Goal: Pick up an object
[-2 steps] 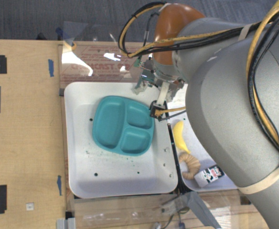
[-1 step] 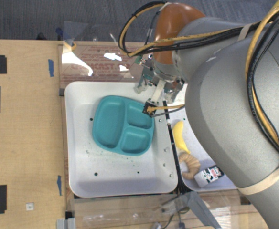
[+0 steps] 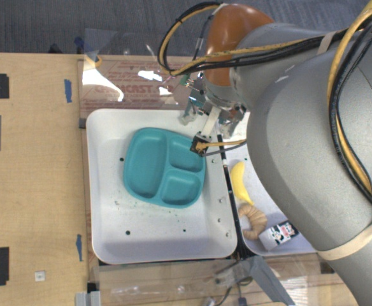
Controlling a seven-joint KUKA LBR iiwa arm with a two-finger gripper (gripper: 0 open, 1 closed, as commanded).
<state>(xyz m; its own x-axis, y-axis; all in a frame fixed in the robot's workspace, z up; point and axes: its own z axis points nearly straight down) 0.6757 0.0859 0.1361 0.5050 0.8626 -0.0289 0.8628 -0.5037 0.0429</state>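
A teal divided plate (image 3: 160, 167) lies in the left white bin (image 3: 109, 234), slightly tilted, toward the bin's back right. My gripper (image 3: 199, 121) hangs over the plate's upper right corner, at the back of the left bin near the divider. In the right bin I see a yellow banana (image 3: 238, 182), a tan croissant-like piece (image 3: 256, 222) and a small white and black package (image 3: 279, 234), all at that bin's left side. The big grey arm covers most of the right bin.
The divider between the two bins (image 3: 230, 196) runs just right of the plate. A wooden bench top (image 3: 30, 171) stretches to the left. Clear plastic sheeting (image 3: 128, 85) lies behind the left bin.
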